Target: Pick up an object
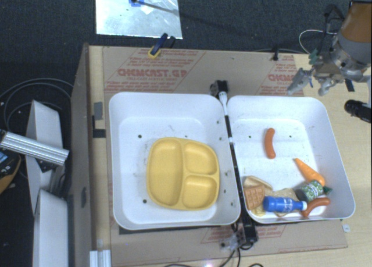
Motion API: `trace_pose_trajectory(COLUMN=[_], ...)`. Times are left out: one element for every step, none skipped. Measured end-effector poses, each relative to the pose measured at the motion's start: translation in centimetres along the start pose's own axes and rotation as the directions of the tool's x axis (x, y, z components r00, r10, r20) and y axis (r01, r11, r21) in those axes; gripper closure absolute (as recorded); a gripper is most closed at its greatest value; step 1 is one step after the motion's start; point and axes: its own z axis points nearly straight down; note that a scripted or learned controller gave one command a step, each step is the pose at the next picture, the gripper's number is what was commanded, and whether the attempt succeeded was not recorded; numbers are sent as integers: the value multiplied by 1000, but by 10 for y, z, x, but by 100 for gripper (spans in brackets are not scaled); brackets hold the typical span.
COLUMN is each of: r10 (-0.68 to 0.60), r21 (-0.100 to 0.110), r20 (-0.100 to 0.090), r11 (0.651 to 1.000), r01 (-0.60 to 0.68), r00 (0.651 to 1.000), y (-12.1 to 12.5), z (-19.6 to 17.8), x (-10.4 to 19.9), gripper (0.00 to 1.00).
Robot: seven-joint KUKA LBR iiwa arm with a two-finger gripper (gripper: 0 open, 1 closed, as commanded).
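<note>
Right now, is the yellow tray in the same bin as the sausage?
No, the yellow tray lies in the left bin, the sausage in the right bin.

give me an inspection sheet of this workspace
surface: two white bins side by side, left bin and right bin, on a printed board
job's things: sausage, carrot, blue bottle, waffle, green toy, second sausage, all in right bin
clutter: yellow divided tray in left bin
grippers: gripper above right bin's far right corner, jaws spread, holding nothing
cables: black loops at left
surroundings: dark carpet, metal sheet
</note>
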Motion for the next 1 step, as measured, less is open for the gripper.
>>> trace_pose_trajectory(r10=[2], r21=[7], r20=[-2], r11=[1000], r01=[-2], r00=[1000], y=[-31], z=[148], x=[27], gripper=[0])
